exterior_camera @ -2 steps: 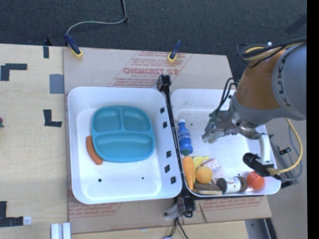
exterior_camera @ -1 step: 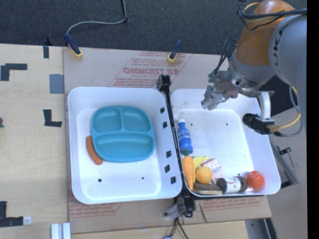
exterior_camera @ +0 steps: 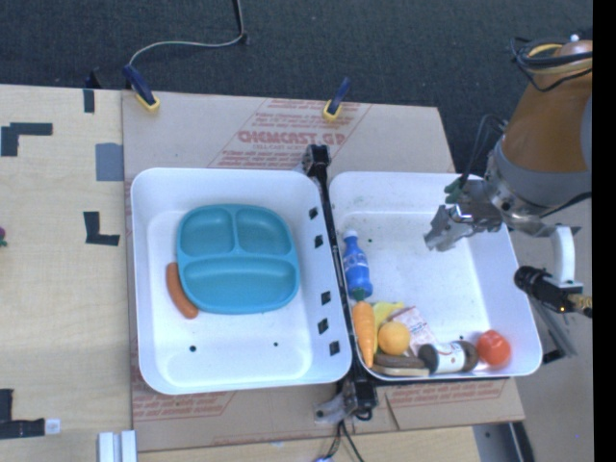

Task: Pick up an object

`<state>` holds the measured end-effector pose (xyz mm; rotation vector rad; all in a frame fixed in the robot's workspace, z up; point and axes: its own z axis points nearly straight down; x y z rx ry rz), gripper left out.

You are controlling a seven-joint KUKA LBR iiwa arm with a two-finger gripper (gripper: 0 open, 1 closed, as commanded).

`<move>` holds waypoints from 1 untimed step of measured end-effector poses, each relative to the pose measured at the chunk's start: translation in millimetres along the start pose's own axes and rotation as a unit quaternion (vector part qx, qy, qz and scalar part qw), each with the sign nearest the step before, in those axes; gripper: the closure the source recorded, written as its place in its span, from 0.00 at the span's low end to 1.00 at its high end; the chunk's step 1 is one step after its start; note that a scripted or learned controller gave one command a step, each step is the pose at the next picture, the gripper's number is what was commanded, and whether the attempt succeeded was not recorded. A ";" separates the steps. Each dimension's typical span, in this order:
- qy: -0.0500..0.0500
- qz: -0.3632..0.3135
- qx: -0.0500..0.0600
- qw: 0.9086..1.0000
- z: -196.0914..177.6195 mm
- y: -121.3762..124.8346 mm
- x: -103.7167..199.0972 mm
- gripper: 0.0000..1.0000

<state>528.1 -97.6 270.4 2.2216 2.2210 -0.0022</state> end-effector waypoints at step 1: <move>0.000 0.000 0.000 1.000 -6.7 -44.4 -21.6 1.00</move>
